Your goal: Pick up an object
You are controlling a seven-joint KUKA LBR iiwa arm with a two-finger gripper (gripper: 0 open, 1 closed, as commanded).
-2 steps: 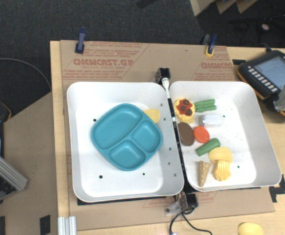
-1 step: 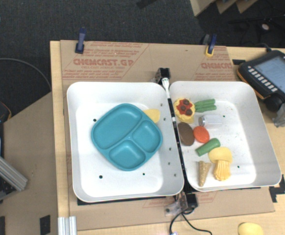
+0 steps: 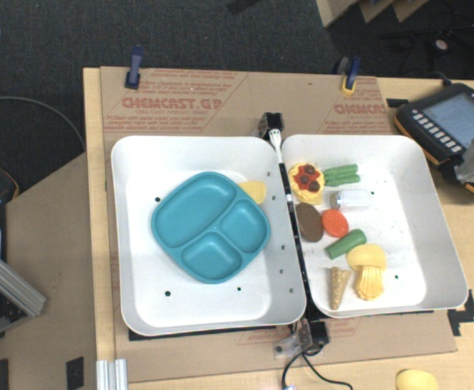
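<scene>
The right bin (image 3: 415,218) holds several toy foods along its left side. A round pizza piece (image 3: 306,181) lies by a green bean pod (image 3: 340,174) and a small white block (image 3: 352,199). Below them are a brown oval (image 3: 308,222), a red-orange tomato (image 3: 335,223) and a green pepper (image 3: 346,243). Nearer the front lie a yellow mushroom shape (image 3: 367,257), a ridged yellow piece (image 3: 370,282) and a tan cone (image 3: 337,286). In the left bin (image 3: 139,283) a blue divided plate (image 3: 210,227) lies flat, with a yellow piece (image 3: 254,191) at its upper right edge.
Both bins rest on a cardboard sheet (image 3: 180,100) held by a blue clamp (image 3: 133,67) and a yellow clamp (image 3: 350,73). A teach pendant (image 3: 448,124) lies at the right. A yellow object (image 3: 415,379) sits on the bench at the front right.
</scene>
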